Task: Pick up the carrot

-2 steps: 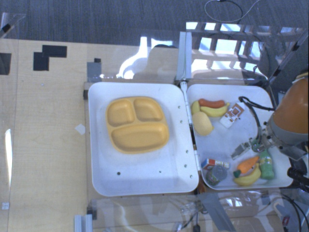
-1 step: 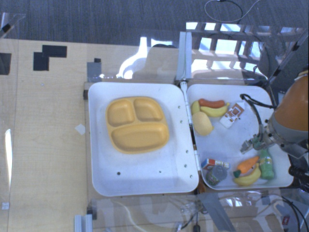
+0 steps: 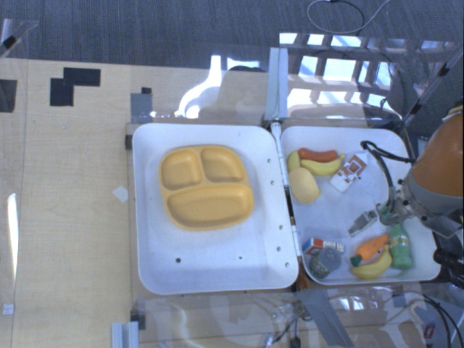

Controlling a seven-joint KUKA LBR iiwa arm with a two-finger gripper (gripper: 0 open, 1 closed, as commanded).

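Note:
The carrot (image 3: pixel 373 247), orange with a green top, lies near the front right corner of the right bin (image 3: pixel 341 209). It rests against a banana (image 3: pixel 370 267) just in front of it, and a green bottle (image 3: pixel 399 246) stands to its right. My gripper (image 3: pixel 365 222) reaches in from the right and hangs a little behind and left of the carrot, over bare bin floor. Nothing shows between its tips.
The left bin (image 3: pixel 152 252) holds a yellow divided plate (image 3: pixel 206 187). At the back of the right bin are a red sausage (image 3: pixel 317 154), a second banana (image 3: pixel 324 167), a pale yellow fruit (image 3: pixel 304 185) and a small white box (image 3: pixel 349 172). A can (image 3: pixel 326 263) lies front left.

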